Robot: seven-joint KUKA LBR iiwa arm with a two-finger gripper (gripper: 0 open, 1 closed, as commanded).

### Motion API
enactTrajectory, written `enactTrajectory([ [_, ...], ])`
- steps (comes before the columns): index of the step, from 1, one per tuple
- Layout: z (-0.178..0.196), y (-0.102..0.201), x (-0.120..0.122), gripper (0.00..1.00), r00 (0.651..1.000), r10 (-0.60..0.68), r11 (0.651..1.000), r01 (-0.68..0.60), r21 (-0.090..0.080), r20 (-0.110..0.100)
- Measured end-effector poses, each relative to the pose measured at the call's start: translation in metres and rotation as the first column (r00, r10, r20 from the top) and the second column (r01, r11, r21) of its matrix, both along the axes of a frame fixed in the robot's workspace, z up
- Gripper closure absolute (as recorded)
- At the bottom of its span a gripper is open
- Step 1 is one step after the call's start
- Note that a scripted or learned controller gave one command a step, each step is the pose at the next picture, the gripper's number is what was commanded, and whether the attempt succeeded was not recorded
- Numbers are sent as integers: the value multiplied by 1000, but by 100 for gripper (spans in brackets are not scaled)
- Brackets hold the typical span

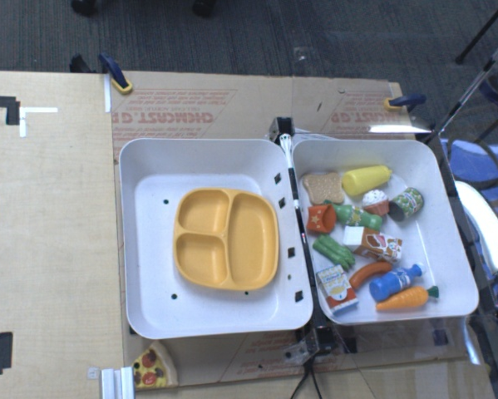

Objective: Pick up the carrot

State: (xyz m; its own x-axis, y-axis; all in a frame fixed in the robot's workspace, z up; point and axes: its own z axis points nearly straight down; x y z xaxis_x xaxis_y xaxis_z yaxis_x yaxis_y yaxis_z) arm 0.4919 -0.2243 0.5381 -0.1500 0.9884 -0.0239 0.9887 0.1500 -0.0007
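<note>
Two white bins side by side. Left bin (140, 223): one yellow divided plate (227, 239). Right bin (450, 231): toy foods, including one carrot (404, 298) at the near right corner, touching one blue bottle (393, 283); one bread slice (323, 188).

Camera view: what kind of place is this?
Probably a lab pick-and-place bench: two shallow white plastic bins on taped cardboard, plastic toy food including an orange carrot, a yellow three-compartment plate, office-chair wheels on grey carpet behind.

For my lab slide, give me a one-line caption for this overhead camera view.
Carrot lies at the near edge of the right bin among toy foods; a yellow divided plate sits in the left bin.
</note>
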Motion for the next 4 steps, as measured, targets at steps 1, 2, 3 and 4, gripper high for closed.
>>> enactTrajectory([
  [1, 0, 0, 0, 0, 1000, 0, 1000, 0, 0, 0],
  [2, 8, 0, 3, 100, 1000, 2, 1000, -2, -3, -1],
  [3, 8, 0, 3, 0, 1000, 2, 1000, -2, -3, -1],
  [4, 15, -1, 5, 100, 1000, 4, 1000, -4, -7, -2],
])
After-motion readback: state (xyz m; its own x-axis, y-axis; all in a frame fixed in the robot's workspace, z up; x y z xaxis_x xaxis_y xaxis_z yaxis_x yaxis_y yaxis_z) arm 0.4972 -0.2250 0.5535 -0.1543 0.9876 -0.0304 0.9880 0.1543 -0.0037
